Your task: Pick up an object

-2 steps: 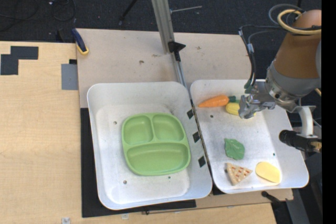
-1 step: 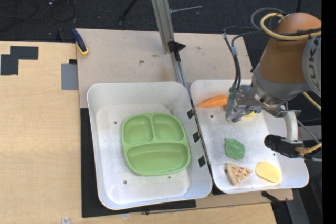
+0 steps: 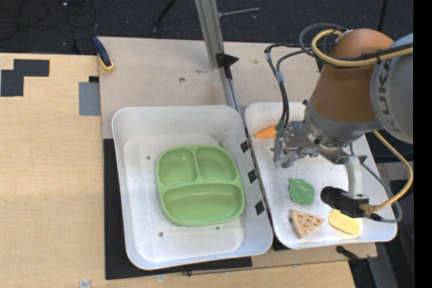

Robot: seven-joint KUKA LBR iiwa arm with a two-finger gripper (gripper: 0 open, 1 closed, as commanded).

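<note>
**Orange piece just beside the end effector, low in the bin**

The grey arm [image 3: 347, 88] reaches in from the view's right, and its end effector [image 3: 289, 152] is low over the white bin [image 3: 277, 212] on that side, near the bin's far left corner. From this angle the wrist hides much of it, so I cannot tell whether it is apart, together or clamped on anything.

The orange piece [image 3: 265, 133] lies just to the view's left of the end effector and slightly farther from the camera. Its right end reaches the end effector's edge, but I cannot tell whether the two touch. Three more things lie in the same bin on the camera's side of the end effector. A green lump [image 3: 302, 191] is nearest, a little to the right. A pizza slice [image 3: 306, 222] lies past the lump, close to the bin's front rim. A yellow wedge [image 3: 345, 222] lies right of the slice, and these two are the farthest from the end effector.

Well to the left of the end effector, the second white bin [image 3: 135, 165] holds a green divided plate [image 3: 200, 185] lying flat. The pale wooden counter [image 3: 47, 165] spreads out beyond that. A metal post [image 3: 208, 17] rises behind and to the left of the end effector.
</note>
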